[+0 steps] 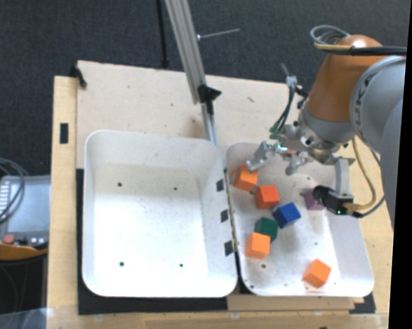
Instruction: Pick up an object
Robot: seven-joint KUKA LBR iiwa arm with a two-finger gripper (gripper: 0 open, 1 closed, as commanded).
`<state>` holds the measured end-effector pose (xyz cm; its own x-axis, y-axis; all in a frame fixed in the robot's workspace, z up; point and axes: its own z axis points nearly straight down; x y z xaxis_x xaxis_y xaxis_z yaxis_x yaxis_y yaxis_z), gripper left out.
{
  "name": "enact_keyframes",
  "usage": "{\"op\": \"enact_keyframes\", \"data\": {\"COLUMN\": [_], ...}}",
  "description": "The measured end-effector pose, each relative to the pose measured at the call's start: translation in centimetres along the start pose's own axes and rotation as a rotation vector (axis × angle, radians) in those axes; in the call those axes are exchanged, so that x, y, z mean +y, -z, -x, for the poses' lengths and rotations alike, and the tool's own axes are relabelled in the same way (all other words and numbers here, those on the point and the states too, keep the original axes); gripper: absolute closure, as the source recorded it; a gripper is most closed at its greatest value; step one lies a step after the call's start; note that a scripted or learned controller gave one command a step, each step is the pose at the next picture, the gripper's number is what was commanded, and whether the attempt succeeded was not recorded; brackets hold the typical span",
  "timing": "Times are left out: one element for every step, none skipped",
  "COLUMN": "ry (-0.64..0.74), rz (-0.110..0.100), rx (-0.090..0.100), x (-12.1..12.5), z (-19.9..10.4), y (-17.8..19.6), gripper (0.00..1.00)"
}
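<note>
My gripper [278, 160] hangs over the far part of the right bin [349, 237], fingers spread apart with nothing between them. One finger [258, 157] hovers just above an orange cube [246, 178]. Close by lie a red-orange cube [267, 195], a blue cube [286, 214], a green cube [266, 227], and another orange cube [258, 245]. A further orange cube [317, 272] rests near the bin's front right. A small purple block [312, 199] sits by the arm's black fitting.
The left bin [153, 213] is beside the right one, sharing a raised divider [227, 211]. A slanted metal pole [189, 53] rises behind the bins. Cables and a grey box [16, 214] lie off the bench's left side.
</note>
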<state>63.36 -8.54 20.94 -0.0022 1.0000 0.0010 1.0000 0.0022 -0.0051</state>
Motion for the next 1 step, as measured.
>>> {"op": "enact_keyframes", "data": {"ry": [0.000], "rz": [0.006], "rx": [0.000], "x": [0.10], "z": [-0.01], "y": [0.31], "gripper": [0.00]}}
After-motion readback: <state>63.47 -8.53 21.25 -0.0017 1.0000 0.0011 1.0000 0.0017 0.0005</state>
